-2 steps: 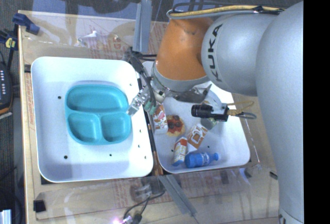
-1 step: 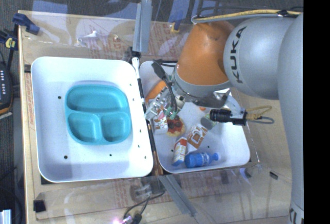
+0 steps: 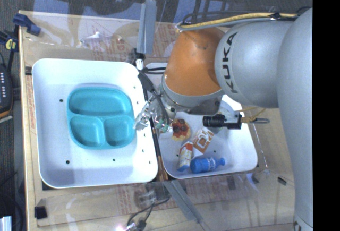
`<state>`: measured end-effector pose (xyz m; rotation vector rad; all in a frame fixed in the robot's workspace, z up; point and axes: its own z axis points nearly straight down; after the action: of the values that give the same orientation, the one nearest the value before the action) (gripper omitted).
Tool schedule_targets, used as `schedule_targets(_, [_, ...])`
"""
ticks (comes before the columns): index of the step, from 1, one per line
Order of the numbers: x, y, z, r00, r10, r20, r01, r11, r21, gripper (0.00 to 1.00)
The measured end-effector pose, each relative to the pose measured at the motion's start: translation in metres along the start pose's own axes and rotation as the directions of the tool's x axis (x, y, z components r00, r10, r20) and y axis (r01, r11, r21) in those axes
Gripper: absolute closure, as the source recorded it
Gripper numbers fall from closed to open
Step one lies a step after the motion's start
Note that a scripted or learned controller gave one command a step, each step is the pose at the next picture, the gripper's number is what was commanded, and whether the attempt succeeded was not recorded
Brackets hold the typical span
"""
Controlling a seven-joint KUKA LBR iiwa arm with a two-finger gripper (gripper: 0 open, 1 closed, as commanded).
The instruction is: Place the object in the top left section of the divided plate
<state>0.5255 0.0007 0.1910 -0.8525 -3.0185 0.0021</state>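
Note:
A light blue divided plate (image 3: 70, 118) lies in the left white bin (image 3: 48, 161), with one wide section at the back and two small ones at the front. My gripper (image 3: 147, 117) hangs low over the wall between the two bins, just right of the plate's right rim. The orange-banded wrist (image 3: 194, 65) above hides much of it, and I cannot make out anything held. In the right bin (image 3: 244, 155) lie a red-orange item (image 3: 181, 128), an orange-and-white packet (image 3: 202, 140), a small tube (image 3: 185, 155) and a blue bottle (image 3: 208, 164).
The big grey arm (image 3: 265, 60) covers the back of the right bin. A small green thing (image 3: 163, 128) lies just under the gripper. Cables and a metal bracket (image 3: 147, 25) stand behind the bins. Bare white floor surrounds the plate.

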Motion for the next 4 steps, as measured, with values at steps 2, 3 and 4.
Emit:
schedule_targets(2, [-0.028, -0.029, -0.001, 1.0, 0.03, 0.003, -0.03, 1.0, -0.001, 1.0])
schedule_targets(3, [-0.033, 0.019, -0.001, 0.997, -0.076, 0.005, 0.076, 0.997, -0.002, 1.0])
schedule_targets(4, [-0.073, -0.03, -0.002, 1.0, -0.018, 0.007, 0.018, 1.0, -0.002, 1.0])
